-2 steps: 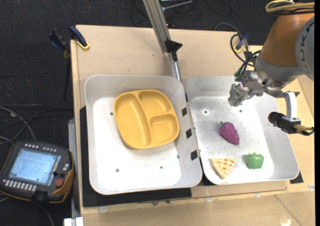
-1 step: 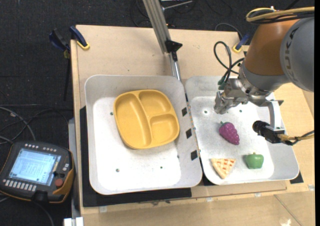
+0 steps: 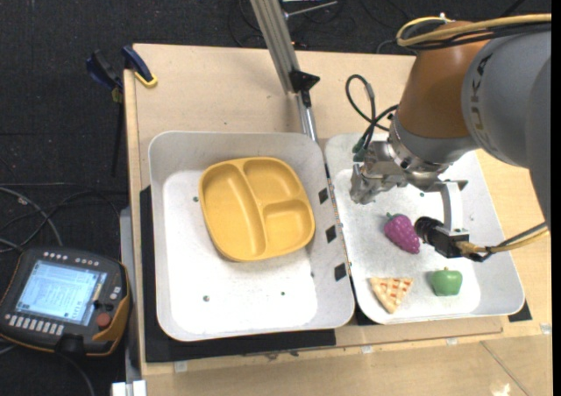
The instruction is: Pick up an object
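Gripper hangs over the right bin, upper left part; jaw spread cannot be told, the wrist hides it. Purple grapes lie just beside it, pizza slice and green pepper nearer the front. Yellow divided plate sits in the left bin.

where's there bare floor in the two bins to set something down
Left bin: bare strip in front of the yellow divided plate and along its left wall. Right bin: crowded; gripper, purple grapes, pizza slice and green pepper cluster there.
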